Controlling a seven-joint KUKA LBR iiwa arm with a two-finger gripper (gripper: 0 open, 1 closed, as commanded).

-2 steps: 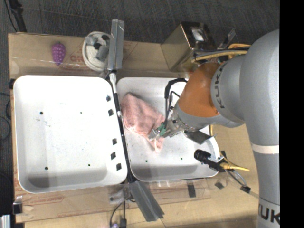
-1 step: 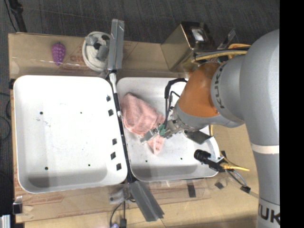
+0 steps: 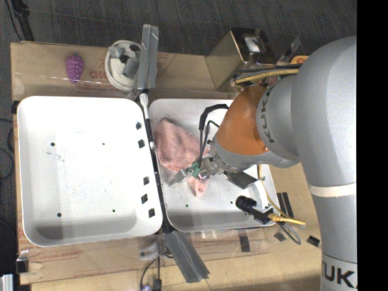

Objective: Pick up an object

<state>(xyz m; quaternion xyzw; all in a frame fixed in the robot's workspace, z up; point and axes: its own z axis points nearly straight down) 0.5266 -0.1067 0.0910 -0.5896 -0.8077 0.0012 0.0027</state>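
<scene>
Brown surface (image 3: 182, 71) w/ two shallow white bins side by side, dark floor beyond. Camera view: claw (image 3: 194, 173) sits low over the right bin (image 3: 200, 220), roughly mid-bin, w/ the grey wrist and orange band covering the view just right of it. Pink cloth (image 3: 176, 143) is the only loose obj I can make out in that bin. Its bulk lies up and left of the claw in the view, toward the wall shared w/ the left bin (image 3: 79, 162), and a small pink tail pokes out just below the claw. So the cloth's long axis runs diagonal, from that shared wall down to right under the claw. The claw is at one thin end of it, not over the fat middle. Touching or just above, can't tell. Also can't tell if the claw is released or clenched, as the green and grey bits there are too small to read. Judgement: the next move turns on that offset. A grasp straight down here prob. catches only the edge, while a shift up-left along the axis would meet more fabric. Cloth looks soft and floppy, so a pinched fold should lift, though it may drape and drag on the bin wall. Well apart from the claw, outside the bins up-left: purple obj (image 3: 74, 67) and white round thing (image 3: 123, 62), prob. not targets.
</scene>
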